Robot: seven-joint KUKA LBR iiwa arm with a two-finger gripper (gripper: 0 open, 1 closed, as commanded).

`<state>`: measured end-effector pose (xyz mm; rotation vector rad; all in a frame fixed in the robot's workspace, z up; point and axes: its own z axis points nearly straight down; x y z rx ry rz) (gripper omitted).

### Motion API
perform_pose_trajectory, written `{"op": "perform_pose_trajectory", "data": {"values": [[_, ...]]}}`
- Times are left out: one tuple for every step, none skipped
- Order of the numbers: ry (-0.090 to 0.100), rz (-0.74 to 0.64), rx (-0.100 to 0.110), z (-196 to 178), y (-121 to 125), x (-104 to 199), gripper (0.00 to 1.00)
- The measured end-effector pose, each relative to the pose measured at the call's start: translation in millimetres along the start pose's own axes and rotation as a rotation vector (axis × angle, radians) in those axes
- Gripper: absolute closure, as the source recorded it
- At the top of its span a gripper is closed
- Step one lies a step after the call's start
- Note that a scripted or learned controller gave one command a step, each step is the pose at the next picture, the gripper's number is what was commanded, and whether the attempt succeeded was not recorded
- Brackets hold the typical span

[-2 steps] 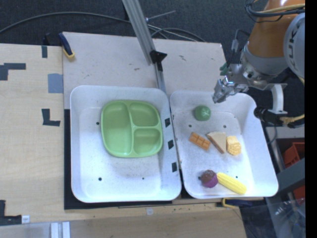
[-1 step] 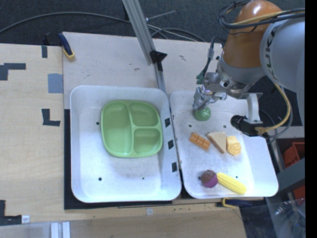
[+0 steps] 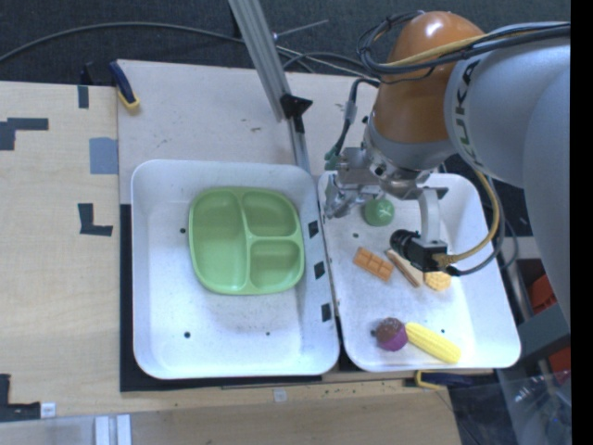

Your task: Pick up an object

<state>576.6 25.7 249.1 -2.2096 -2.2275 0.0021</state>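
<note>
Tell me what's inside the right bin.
The right bin holds a green ball, orange waffle, tan stick, purple piece and yellow corn. The arm covers its far end, so anything there is hidden.

The thick, smooth-shelled pale grey arm (image 3: pixel 523 109) is rounded at its joints. Dark printed lettering (image 3: pixel 460 93) runs along its shell near the wrist and is only partly readable. Above the wrist sits a glossy orange band (image 3: pixel 426 58), dome-shaped and catching a soft white highlight. Thin dark cables (image 3: pixel 389 33) loop across the top of the orange part. Beneath it lies a darker grey metal collar (image 3: pixel 400 151). The gripper (image 3: pixel 337 198) is a compact cluster of silver-grey metal blocks and brackets with dull reflections.
</note>
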Motion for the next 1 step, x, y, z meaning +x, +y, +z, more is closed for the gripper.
{"op": "perform_pose_trajectory", "data": {"values": [[-0.001,0.001,0.0,0.2,-13.7,47.7,1.0]]}}
